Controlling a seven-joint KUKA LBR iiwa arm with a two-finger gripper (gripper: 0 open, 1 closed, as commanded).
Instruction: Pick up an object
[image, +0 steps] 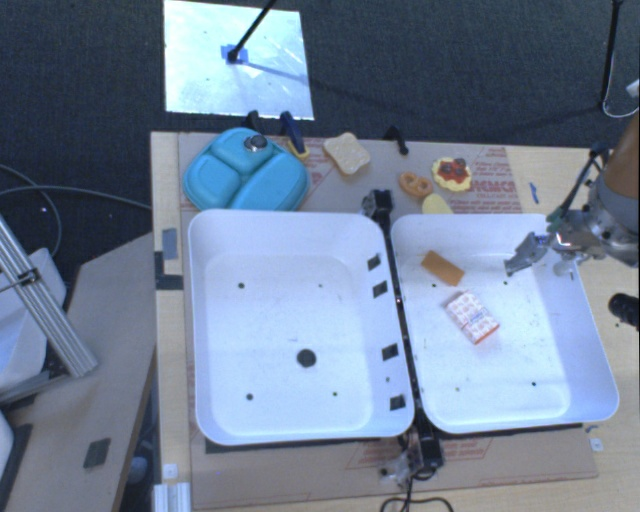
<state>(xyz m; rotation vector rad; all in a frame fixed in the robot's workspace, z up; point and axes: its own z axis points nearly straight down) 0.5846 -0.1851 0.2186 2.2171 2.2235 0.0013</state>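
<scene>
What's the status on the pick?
Gripper over right bin's far right side, holding nothing. Orange block and small printed box lie loose in that bin. Nothing in the way.

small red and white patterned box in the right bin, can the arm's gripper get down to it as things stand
Probably yes. The small red and white patterned box lies flat on the right white bin's floor with bare floor all round; the orange block sits apart from it. The gripper hovers over the same bin, nothing between.
</scene>
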